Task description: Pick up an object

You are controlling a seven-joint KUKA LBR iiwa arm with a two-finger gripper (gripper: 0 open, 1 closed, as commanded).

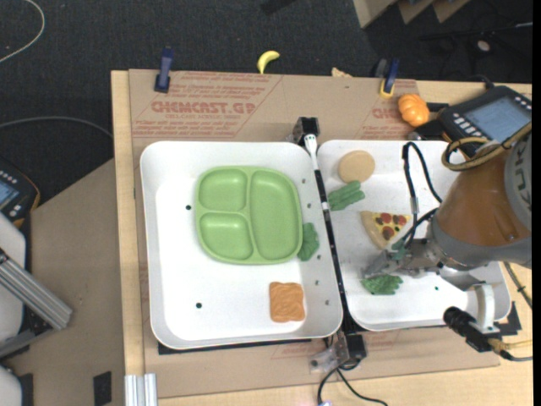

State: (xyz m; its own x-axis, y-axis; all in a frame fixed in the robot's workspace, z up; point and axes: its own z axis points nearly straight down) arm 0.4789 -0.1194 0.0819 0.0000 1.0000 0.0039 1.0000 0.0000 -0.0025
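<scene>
Dark carpet surrounds the cardboard-topped bench [254, 100]. My end effector [390, 265] is low in the right white bin [473, 315], over a small green leafy toy [382, 284]; grip state: cannot tell. Just above lies a toy pizza slice [385, 224]. Left white bin [169, 252] holds a green divided plate [249, 214].

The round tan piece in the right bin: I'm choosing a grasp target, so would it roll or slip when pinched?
The round tan piece looks smooth and domed, so it may slip from a pinch. It seems to lie flat in the right bin, so rolling looks unlikely. It is probably light for its size, like the pizza slice nearby.
</scene>
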